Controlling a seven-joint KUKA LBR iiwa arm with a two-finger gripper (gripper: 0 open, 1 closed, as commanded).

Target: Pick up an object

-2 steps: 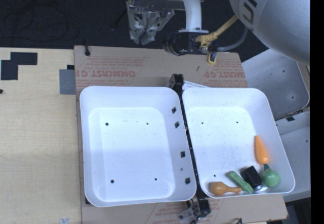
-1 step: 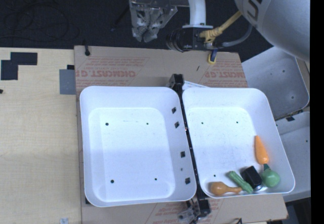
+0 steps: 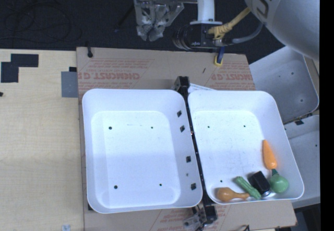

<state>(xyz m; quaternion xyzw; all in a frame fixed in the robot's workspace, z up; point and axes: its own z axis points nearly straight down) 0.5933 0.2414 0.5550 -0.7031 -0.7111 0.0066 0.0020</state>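
A: Down in the near right corner of the right bin (image 3: 271,100) sits a small cluster: an orange carrot (image 3: 269,154) against the right wall, a green piece (image 3: 278,183) below it, a black block (image 3: 259,183), a green stick (image 3: 247,187) and an orange gourd (image 3: 231,194) along the near wall. The left bin (image 3: 94,100) has nothing to offer.

B: And the gripper (image 3: 153,27)?

A: Raised high at the far side, above the bench edge, well apart from everything. Its fingers hang close together, nearly closed by the look of it, with nothing between them.

B: Which piece would you go for?

A: The carrot, I'd judge. It stands a little apart from the rest. These look like light, hard plastic toys, probably smooth and apt to slip.

B: Where to grip?

A: Across its middle, squeezing the narrow way. The wall just beside it leaves little room for one finger, and the others crowd each other more.
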